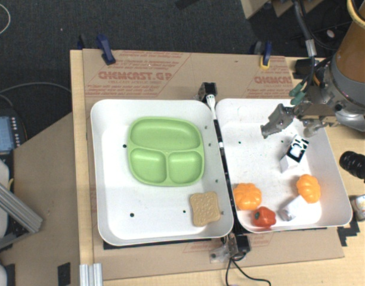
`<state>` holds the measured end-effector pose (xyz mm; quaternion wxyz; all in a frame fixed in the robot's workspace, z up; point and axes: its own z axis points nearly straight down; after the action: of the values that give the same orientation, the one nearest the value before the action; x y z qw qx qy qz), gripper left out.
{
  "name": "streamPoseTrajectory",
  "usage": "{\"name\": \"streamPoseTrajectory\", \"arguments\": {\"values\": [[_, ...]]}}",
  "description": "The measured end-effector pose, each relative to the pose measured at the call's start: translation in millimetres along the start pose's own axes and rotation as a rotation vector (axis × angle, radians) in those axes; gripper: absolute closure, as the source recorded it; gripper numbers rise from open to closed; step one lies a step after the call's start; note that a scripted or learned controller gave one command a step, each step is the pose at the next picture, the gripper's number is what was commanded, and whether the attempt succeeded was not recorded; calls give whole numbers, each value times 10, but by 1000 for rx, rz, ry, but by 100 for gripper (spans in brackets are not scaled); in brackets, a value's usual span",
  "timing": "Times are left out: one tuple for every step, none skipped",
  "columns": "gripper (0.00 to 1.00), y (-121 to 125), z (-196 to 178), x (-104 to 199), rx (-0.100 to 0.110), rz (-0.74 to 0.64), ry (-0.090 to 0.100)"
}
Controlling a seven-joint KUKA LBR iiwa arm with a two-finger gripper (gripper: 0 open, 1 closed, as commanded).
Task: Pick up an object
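- You have the gripper (277, 123) hanging over the upper part of the right bin (248, 111), with its fingers pointing toward the bin's left side; nothing sits between them
- You cannot tell from this slanted view how wide the jaws stand, so treat that as unknown
- The closest candidate is the small white box with black markings (295, 152), lying just beside the gripper, down and to the right of the fingertips, back toward the wrist
- Its long axis runs at a slant, from upper right to lower left
- Further toward the near edge you see an orange pumpkin-like piece (247, 195) with a red piece (263, 217) touching it, a second orange piece (308, 187) and a white block (294, 210)
- The left bin (105, 177) holds a green divided tray (166, 151) and a tan cracker-like square (204, 208), both well apart from the arm
- Judged from this, the move turns on drawing back and down toward the marked box rather than reaching onward
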<state>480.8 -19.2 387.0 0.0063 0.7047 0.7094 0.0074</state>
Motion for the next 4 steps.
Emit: {"name": "streamPoseTrajectory", "arguments": {"values": [[100,-4,-17,-20,15,5,-3],[100,-28,895,814,28,-1,0],[100,-13,490,1614,14,-3,2],[100,-60,1651,1414,33,10,-5]]}}
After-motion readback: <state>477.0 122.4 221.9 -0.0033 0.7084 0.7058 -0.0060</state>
